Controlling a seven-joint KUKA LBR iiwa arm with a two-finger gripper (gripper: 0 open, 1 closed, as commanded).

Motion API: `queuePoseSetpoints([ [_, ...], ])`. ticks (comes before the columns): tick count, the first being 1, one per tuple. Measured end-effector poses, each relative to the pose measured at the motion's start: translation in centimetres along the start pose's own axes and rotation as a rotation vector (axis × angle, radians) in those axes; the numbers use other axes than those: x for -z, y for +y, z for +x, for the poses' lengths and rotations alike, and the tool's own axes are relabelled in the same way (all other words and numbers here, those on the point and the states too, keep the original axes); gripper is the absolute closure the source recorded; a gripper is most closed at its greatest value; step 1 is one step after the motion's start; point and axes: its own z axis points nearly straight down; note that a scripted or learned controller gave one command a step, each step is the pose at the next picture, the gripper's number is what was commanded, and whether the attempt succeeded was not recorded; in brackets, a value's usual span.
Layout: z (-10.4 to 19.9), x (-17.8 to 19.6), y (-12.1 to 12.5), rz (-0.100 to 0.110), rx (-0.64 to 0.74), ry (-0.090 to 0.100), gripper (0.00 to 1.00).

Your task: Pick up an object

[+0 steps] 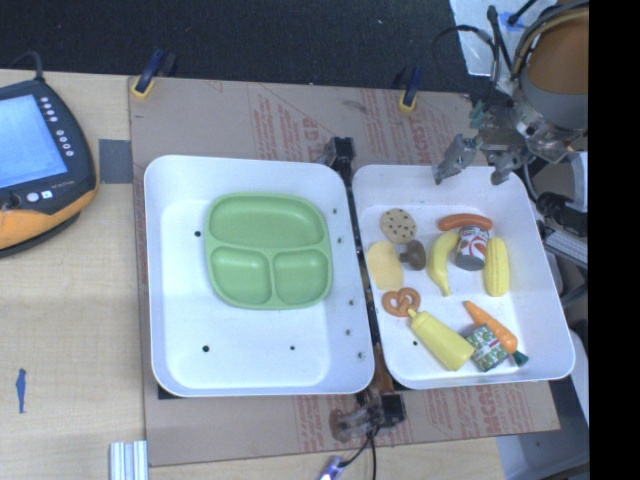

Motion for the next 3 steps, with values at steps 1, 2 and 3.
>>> queuePoseSetpoints([
  [1, -4.9, -9.0, -2.4, 0.002, 0.0, -0.002, 0.0],
  [2, -4.7, -16.3, -3.1, 0.001, 0.001, -0.001, 0.0],
  [3, -4.9, -15.1, -3.0, 0.0, 0.003, -0.004, 1.0],
])
